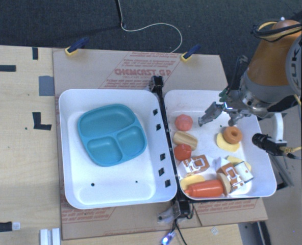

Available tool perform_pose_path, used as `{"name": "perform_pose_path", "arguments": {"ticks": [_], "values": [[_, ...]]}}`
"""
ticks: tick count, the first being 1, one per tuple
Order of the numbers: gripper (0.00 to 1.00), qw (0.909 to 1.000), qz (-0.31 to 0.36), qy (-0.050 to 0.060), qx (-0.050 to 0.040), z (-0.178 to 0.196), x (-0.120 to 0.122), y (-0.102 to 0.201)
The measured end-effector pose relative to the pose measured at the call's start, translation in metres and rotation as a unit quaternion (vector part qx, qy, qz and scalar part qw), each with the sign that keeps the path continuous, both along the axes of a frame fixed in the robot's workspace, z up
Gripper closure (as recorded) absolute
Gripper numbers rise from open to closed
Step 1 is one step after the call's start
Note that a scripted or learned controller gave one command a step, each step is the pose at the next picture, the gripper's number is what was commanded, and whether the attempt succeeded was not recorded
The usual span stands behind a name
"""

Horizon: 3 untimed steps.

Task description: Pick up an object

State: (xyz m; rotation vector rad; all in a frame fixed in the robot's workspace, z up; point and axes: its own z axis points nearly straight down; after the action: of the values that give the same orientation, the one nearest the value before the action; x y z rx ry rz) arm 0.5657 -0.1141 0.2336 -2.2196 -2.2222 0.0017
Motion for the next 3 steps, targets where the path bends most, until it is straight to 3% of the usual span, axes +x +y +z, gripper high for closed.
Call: {"name": "perform_pose_path", "arguments": {"ticks": [1, 2, 3], "values": [[0.00, 1.0000, 0.003, 0.004, 0.0018, -0.053, -0.030, 0.081], [0.00, 1.0000, -0.001, 0.003, 0.0005, -0.050, -0.080, 0.086], [0.00, 1.0000, -0.001, -0.001, -0.0007, -0.049, -0.026, 0.054]]}}
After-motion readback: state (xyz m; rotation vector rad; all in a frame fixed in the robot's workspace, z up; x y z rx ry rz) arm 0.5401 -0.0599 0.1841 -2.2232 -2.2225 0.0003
